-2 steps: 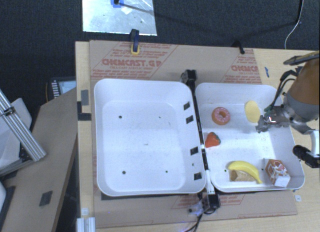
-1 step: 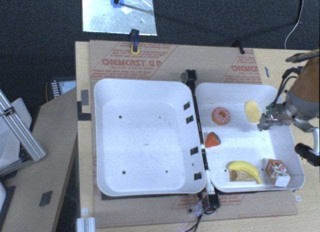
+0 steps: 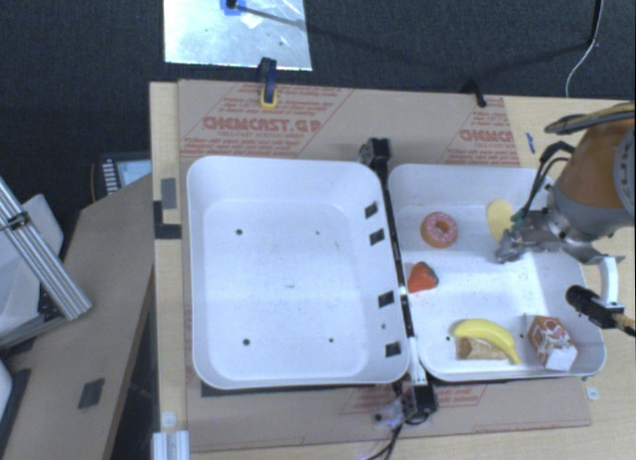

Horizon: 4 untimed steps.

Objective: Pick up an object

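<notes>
On the surface [image 3: 164, 150] sit two white bins side by side. The left bin [image 3: 288, 269] holds nothing you need. In the right bin [image 3: 477, 185], moving rightward, lie a red strawberry-like piece [image 3: 422, 277] by the dividing wall, a pink doughnut [image 3: 439, 230], a banana [image 3: 487, 334] resting on a tan piece [image 3: 479, 350], a yellow piece [image 3: 499, 216], and a small red-and-white carton [image 3: 550, 342]. Your hand [image 3: 512, 246] hangs low just beside the yellow piece, nothing visibly between its parts; whether it is released or clenched, I cannot tell. That piece looks nearest: centre over it, descend straight, close gently.
</notes>
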Available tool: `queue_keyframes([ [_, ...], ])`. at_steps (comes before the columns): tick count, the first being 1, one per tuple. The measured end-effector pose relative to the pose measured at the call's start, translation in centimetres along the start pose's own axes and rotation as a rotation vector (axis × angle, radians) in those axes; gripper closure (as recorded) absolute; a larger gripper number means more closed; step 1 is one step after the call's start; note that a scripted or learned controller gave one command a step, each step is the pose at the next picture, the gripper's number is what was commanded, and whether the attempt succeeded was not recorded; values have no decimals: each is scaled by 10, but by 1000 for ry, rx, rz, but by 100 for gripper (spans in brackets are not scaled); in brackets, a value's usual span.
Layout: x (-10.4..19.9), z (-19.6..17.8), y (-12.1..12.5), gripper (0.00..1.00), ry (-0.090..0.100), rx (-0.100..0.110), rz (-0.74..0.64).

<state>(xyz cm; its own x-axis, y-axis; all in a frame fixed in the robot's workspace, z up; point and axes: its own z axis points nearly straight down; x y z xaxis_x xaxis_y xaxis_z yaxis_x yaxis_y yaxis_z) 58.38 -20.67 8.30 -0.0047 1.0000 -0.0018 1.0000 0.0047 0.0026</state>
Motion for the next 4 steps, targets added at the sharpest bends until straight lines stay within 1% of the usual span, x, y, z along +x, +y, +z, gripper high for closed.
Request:
queue_keyframes([
  [4, -2, -45, 3, 100, -3, -12, -6],
])
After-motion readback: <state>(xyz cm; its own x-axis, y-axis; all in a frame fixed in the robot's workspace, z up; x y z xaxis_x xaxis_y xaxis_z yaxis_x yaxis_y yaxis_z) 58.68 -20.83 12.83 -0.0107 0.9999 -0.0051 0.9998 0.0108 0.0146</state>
